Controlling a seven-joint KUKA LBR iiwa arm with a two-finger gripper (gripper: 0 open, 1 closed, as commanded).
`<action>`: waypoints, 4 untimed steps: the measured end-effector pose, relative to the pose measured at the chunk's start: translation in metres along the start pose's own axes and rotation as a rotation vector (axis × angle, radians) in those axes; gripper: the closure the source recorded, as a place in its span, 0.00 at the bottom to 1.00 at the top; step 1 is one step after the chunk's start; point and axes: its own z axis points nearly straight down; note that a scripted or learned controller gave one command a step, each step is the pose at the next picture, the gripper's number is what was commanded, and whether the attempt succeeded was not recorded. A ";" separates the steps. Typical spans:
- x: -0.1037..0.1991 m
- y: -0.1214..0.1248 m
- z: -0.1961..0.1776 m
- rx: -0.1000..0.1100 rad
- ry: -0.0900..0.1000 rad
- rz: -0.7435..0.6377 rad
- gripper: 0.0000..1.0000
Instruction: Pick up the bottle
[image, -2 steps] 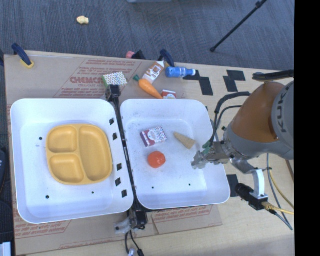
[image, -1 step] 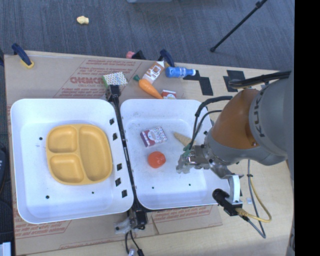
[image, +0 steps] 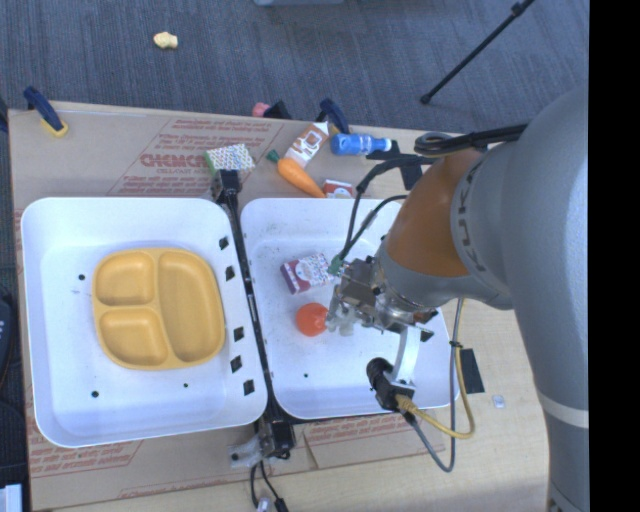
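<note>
The arm (image: 520, 230) loomed over the right bin (image: 270, 300), its gripper (image: 345, 318) low beside an orange ball (image: 311, 320); its grip could not be told. The bottle (image: 360, 145) lay beyond that bin, unpicked.

1. One camera here, fixed high above the bench (image: 90, 150), looking down at a slant.
2. Both white bins sit in frame, the left bin (image: 40, 300) and the right bin (image: 270, 230), side by side at a middling distance.
3. Grey floor (image: 300, 60) runs along the top edge, the far side.
4. The arm (image: 500, 230) looms in from the right, close to the lens.
</note>
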 end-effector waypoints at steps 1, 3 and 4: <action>0.021 -0.024 -0.035 0.000 -0.001 0.086 1.00; 0.092 -0.055 0.001 0.004 -0.001 0.101 1.00; 0.113 -0.063 -0.004 0.003 -0.001 -0.056 1.00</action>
